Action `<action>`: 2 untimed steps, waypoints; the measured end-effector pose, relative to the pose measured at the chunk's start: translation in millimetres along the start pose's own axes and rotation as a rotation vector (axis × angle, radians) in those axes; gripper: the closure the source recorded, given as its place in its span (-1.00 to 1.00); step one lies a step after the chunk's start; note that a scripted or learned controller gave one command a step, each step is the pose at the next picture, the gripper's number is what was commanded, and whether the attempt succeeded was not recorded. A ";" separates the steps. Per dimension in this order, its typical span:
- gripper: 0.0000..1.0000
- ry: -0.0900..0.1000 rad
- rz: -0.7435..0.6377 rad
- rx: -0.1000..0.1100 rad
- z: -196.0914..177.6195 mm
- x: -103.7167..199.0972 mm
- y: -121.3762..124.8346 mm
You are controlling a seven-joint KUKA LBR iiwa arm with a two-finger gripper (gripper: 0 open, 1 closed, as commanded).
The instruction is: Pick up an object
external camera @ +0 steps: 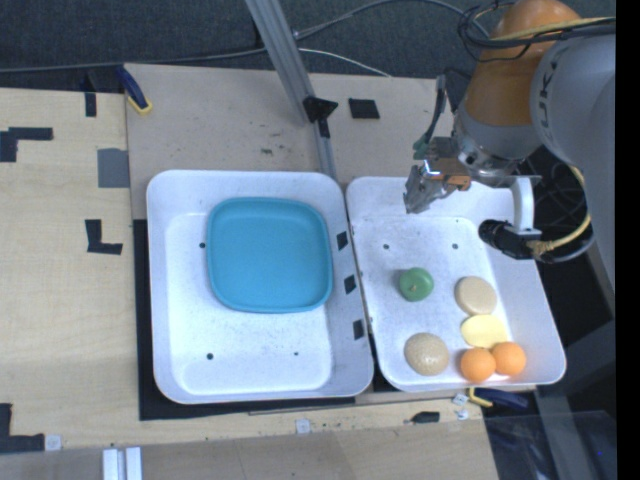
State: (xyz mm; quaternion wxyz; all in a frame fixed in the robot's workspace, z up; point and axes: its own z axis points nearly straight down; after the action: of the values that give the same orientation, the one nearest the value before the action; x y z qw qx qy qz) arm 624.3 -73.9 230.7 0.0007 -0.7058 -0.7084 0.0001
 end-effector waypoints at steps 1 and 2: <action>1.00 0.000 0.000 0.000 10.8 52.1 1.2; 1.00 0.000 0.000 0.000 17.3 100.1 1.7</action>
State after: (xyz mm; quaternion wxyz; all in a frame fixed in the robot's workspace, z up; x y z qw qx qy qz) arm 625.6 26.3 213.5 0.0007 -0.7056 -0.7086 0.0001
